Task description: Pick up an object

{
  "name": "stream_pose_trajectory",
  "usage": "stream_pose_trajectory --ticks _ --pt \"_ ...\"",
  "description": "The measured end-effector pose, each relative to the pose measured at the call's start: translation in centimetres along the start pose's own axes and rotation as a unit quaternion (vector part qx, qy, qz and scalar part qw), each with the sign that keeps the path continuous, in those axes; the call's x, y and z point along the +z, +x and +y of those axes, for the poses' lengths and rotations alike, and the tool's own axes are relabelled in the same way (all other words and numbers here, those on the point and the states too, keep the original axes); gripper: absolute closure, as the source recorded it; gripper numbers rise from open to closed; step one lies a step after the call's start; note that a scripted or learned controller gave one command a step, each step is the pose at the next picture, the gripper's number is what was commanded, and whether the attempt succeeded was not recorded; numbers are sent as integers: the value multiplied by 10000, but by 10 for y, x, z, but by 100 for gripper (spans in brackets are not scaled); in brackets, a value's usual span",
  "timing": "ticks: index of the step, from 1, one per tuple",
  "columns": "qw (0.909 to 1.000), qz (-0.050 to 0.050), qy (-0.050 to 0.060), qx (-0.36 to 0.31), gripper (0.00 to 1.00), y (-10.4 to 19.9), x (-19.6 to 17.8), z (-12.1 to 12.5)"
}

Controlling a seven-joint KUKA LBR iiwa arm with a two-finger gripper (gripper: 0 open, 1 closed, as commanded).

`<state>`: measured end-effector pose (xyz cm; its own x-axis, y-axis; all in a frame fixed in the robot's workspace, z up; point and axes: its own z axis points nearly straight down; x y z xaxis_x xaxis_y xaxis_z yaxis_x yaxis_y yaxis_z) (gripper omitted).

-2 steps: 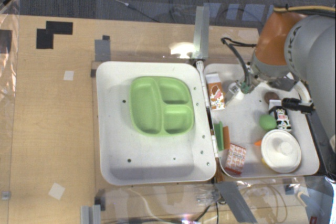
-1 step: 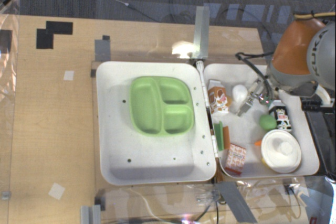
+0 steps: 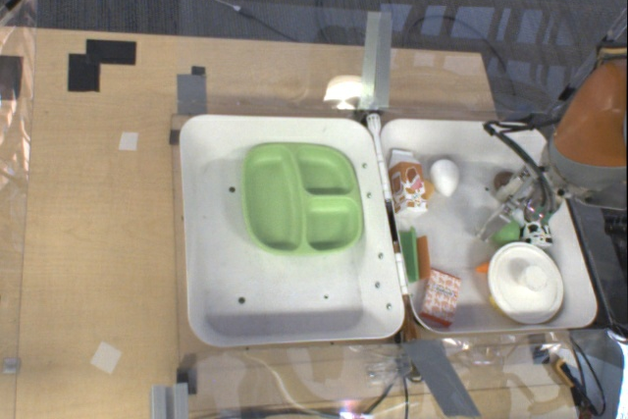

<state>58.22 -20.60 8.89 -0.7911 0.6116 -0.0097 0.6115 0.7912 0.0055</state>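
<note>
End effector [image 3: 510,209] low over right shallow white bin [image 3: 461,147], near right wall; metal parts cluttered, cannot tell how far open or whether anything held. Small green object [image 3: 507,233] just beneath it, partly hidden. Round white lidded container [image 3: 525,281] just below that in view. White egg-shaped object [image 3: 444,176] and brown-and-white snack packet [image 3: 409,184] well apart to left. Green and orange sticks [image 3: 416,256] plus red-and-white carton [image 3: 441,295] along left wall. Left white bin [image 3: 211,240] holds green 3-compartment plastic tray [image 3: 300,197]. Both bins on wooden counter [image 3: 88,240].

Green tray [image 3: 299,198] in left bin [image 3: 211,309]; end effector [image 3: 510,211] over right bin [image 3: 471,137].
</note>
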Motion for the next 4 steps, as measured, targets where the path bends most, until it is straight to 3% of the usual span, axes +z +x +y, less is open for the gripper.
stream_pose_trajectory --ticks 1,2,3,4 --pt "9997 -13 -8 -242 0 43 -1 49" --pt "9999 4 -2 -155 0 36 0 50" --pt "9999 -21 -10 154 0 104 -2 72" --pt "9977 -1 -5 682 0 26 1 130"
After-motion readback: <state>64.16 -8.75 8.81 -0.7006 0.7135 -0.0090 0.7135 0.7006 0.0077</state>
